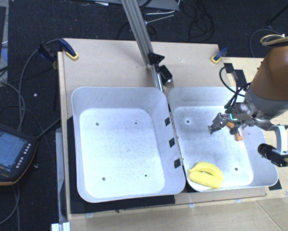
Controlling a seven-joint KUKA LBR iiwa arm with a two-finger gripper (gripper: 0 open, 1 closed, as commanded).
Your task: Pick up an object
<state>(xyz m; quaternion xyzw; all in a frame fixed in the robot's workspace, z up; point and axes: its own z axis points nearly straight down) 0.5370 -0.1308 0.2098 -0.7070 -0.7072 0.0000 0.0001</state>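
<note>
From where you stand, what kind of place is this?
Probably a robotics lab or test bench: a robot arm reaches over two white bins, loose cables trail across the floor, and a handheld control pendant lies nearby.

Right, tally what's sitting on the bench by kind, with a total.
White bins: 2, left and right
Yellow banana-shaped object: 1, in the right bin's near corner
Total: 3
</note>
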